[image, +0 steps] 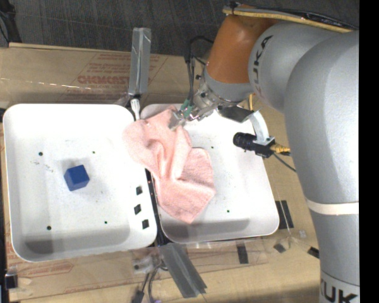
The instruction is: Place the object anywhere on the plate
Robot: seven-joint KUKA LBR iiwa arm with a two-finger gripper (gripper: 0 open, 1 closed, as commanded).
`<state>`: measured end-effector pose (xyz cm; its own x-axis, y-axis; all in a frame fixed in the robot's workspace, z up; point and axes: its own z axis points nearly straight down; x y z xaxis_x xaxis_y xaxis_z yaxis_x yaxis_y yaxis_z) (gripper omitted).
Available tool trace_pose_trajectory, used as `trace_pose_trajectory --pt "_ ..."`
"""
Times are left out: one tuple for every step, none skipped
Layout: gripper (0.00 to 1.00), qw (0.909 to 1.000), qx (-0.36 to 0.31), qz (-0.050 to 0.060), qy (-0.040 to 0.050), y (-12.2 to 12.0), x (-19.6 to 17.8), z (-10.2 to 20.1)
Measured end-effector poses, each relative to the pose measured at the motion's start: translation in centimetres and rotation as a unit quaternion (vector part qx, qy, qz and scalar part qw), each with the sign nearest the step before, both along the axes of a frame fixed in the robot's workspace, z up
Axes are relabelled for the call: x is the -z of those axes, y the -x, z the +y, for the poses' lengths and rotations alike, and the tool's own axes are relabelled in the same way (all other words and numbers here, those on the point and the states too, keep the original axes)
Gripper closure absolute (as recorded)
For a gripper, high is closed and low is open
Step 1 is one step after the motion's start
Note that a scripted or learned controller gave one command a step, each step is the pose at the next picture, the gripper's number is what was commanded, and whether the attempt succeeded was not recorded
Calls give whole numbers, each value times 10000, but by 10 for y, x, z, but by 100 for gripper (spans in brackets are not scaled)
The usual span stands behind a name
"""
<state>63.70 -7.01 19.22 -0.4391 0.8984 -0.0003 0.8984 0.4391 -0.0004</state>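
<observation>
A pink cloth (177, 169) lies mostly in the right bin (252, 194), with its upper left part draped over the rims between the two bins. Its top corner is drawn up to a point at the back of the right bin. There my gripper (184, 113) is shut, pinching that corner between its fingers. The grey arm with its orange band (237, 49) reaches in from the right and hides the bin's back right part. A small blue cube (77, 177) sits on the floor of the left bin (25, 131), far from the gripper.
A black cable fitting (252, 142) sticks out from the wrist over the right bin. A grey metal bar (139, 65) stands behind the bins at the middle. Brown cardboard (63, 68) lies under and behind the bins.
</observation>
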Motion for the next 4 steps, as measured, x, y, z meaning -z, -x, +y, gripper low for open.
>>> trace_pose_trajectory --pt "100 10000 -35 5 -1 0 -40 1" --pt "100 9789 -2045 14 -2 29 -46 50" --pt "100 9173 -3981 12 -2 62 -50 82" --pt "100 8470 -5316 14 -5 87 -49 114"
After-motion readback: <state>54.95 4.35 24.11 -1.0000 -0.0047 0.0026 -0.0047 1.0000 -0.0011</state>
